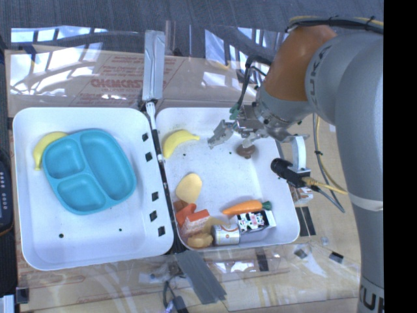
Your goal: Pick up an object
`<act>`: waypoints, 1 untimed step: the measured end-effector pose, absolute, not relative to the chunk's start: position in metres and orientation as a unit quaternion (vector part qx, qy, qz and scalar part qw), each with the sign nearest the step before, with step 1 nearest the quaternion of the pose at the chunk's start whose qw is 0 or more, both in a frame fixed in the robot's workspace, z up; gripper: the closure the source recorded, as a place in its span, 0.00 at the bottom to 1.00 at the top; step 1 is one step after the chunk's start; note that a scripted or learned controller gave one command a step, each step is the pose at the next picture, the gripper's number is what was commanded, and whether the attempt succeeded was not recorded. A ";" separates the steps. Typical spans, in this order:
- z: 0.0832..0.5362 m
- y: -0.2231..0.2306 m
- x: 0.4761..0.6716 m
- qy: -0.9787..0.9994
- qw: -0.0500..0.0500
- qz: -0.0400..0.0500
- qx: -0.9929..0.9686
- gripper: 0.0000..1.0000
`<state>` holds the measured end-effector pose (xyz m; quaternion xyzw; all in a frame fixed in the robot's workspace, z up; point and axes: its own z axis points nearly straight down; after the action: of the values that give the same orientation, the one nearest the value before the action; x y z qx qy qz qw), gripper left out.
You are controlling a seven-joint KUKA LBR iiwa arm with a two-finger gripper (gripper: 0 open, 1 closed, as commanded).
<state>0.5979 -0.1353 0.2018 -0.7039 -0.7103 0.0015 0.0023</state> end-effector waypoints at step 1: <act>0.156 -0.215 0.526 -0.711 0.002 0.003 -0.703 0.00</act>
<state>0.5255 -0.2147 0.1558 -0.7035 -0.7107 0.0034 0.0022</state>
